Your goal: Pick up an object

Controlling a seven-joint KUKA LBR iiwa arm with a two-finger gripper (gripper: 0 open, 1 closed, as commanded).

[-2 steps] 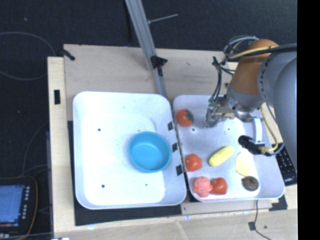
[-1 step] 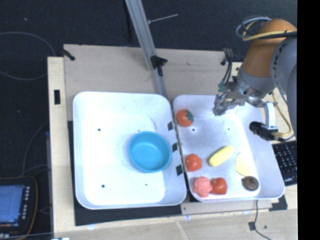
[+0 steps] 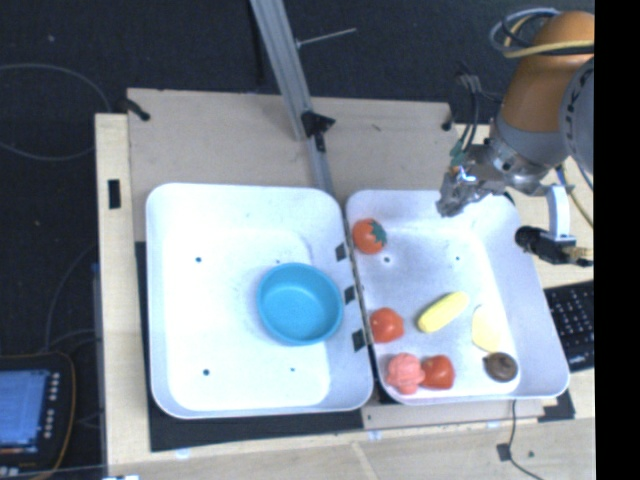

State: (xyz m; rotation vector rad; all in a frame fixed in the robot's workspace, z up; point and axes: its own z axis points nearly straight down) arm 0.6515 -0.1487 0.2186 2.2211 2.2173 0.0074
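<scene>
From my remote station, reading the camera view left to right.

Far left, off the bench: a small screen (image 3: 25, 413) glowing blue at the bottom corner, with dark cables on the black floor.

Left bin (image 3: 200, 228): a blue bowl (image 3: 299, 303) sits upright, right of the bin's centre and near its right wall. I see nothing else in this bin but a few small dark dots on its floor.

A grey metal pole (image 3: 285, 68) slants down from the top of the view and ends near the gap between the two bins.

Right bin (image 3: 440, 258), candidates for the pick:
- an orange-red fruit with a green top (image 3: 368, 235), upper left corner, close to the left wall.
- a red round piece (image 3: 386, 323), lower along the same wall.
- a pink lumpy piece (image 3: 404, 371) at the front edge, touching a red piece (image 3: 437, 371) just to its right.
- a yellow oblong piece (image 3: 441, 311), tilted, mid-bin.
- a pale yellow piece (image 3: 486, 330) to its right, near the right wall.
- a brown round piece (image 3: 500, 366) just in front of the pale one, at the front right corner.

Gripper (image 3: 452, 201): over the upper right part of the right bin, above bare floor, well apart from every item; the nearest is the green-topped fruit to its left. Nothing is visible between the fingers. Whether they are spread or pressed together, I cannot tell; the tip is too small and dark against the wrist.

The arm (image 3: 540, 78) comes in from the right, orange band above the grey wrist.

Right edge: a black keyboard (image 3: 575, 323) beside the bin.
</scene>
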